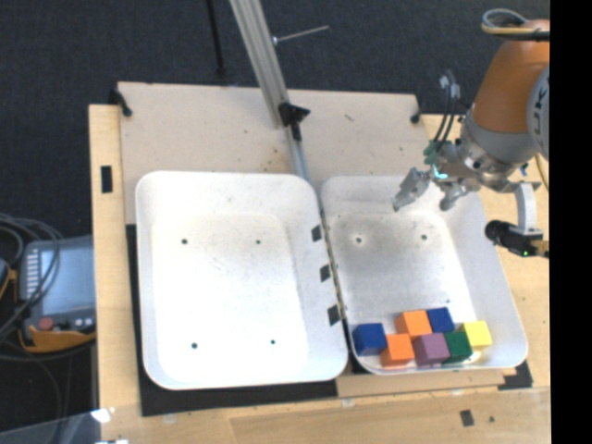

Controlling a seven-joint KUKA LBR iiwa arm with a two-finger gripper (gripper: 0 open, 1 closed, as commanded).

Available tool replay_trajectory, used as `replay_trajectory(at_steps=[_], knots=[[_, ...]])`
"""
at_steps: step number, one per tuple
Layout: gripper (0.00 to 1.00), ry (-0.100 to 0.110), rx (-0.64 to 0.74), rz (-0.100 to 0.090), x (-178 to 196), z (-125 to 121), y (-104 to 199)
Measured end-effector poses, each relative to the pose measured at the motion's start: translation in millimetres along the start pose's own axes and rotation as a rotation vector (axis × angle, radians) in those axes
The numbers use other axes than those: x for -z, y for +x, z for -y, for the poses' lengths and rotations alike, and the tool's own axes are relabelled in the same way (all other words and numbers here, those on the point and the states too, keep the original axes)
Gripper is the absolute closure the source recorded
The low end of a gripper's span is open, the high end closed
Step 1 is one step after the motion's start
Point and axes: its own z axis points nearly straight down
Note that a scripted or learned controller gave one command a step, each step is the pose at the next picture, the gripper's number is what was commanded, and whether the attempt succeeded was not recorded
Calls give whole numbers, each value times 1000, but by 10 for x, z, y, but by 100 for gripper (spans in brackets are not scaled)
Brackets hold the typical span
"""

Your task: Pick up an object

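Several small coloured blocks lie clustered at the near edge of the right bin (370,257): a blue block (369,338), an orange block (415,322), a second orange block (399,348), a purple block (431,348), a green block (458,344), a yellow block (477,333) and a dark blue block (440,318). My gripper (429,192) hangs over the far right corner of that bin, well away from the blocks. Its two fingers stand apart with nothing between them.
The left bin (231,276) sits beside the right one, with small clips along the shared rim. A slanted aluminium post (264,54) rises behind the bins. A pendant with cables (51,289) lies off the bench at the left.
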Motion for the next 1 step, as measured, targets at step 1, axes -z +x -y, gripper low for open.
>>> replay_trajectory(at_steps=[1], knots=[[0,-5,2,2,32,-9,-3]])
